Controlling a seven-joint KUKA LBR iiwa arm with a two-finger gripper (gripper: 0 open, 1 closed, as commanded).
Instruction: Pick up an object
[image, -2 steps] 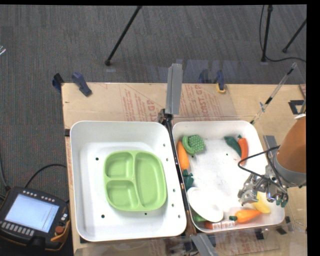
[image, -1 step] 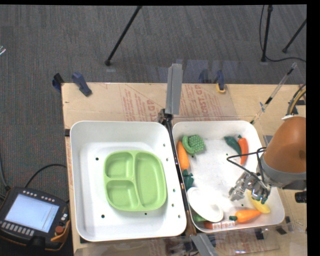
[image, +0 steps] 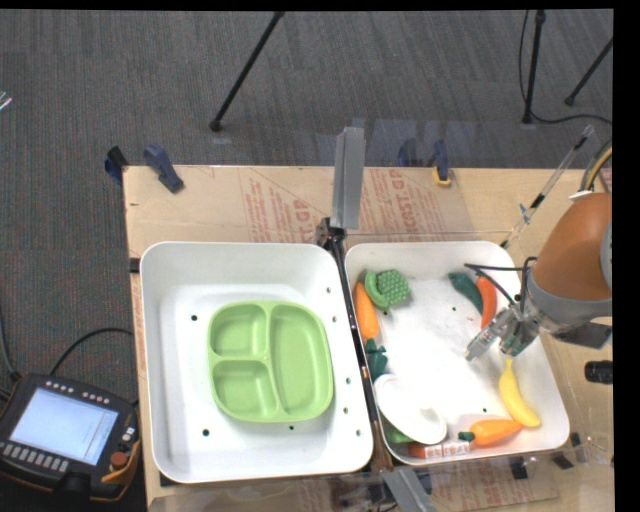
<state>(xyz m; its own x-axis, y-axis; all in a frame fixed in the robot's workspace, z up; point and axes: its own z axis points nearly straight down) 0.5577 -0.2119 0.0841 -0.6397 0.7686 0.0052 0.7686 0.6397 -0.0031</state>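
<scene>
At the lower left of the frame a teach pendant (image: 68, 432) lies on the floor beside the bench. Right of it, the left bin (image: 165, 300) holds a green divided plate (image: 270, 361) near its middle. Across the divider, the right bin (image: 440, 255) carries the toys: an orange carrot (image: 366, 310) along its left wall, a green knobbly piece (image: 390, 287) at upper left, a white plate (image: 412, 408) at lower left, and a second carrot (image: 494, 431) along the bottom edge. Further right, an orange-red pepper (image: 487, 297) lies near the upper right, and a yellow banana (image: 517, 397) rests at lower right, its long axis running from upper left to lower right. The gripper (image: 503, 338) hangs over the right part of this bin, between pepper and banana; whether it is released or clenched I cannot tell, and nothing visibly sits in it. The banana's upper end lies just below the gripper, so it looks the nearest candidate: a short drop downward, with the closing direction set across that slanted axis.
</scene>
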